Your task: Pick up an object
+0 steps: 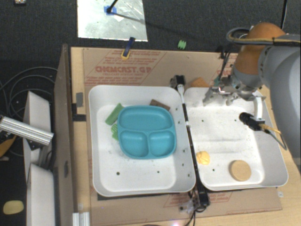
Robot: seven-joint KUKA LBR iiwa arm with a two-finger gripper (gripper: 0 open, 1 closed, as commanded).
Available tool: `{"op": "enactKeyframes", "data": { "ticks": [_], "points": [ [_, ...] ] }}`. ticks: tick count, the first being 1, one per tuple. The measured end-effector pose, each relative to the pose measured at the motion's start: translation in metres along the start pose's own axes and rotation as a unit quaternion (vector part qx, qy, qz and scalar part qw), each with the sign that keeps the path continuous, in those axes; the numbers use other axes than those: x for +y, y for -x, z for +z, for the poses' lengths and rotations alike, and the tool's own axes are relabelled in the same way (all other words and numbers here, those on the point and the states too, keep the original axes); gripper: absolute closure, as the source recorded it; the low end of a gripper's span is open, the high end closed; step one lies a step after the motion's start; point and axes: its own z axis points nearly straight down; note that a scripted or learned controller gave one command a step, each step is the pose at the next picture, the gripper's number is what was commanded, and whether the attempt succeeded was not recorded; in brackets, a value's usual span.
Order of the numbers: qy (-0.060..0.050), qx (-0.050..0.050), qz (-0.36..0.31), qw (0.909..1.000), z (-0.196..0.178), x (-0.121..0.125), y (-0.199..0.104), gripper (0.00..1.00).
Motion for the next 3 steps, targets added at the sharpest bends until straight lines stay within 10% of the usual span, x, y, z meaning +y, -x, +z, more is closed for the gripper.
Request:
{"op": "enactKeyframes", "data": {
  "ticks": [1, 2, 3],
  "points": [
    [-0.004, 0.001, 0.002, 1.0, 0.024, -0.029, 0.008, 0.0],
    [-0.001, 0.0, 0.003, 1.0, 0.022, -0.002, 0.061, 0.0],
    [-0.008, 0.003, 0.003, 1.0, 0.024, -0.091, 0.028, 0.0]
  ]
}}
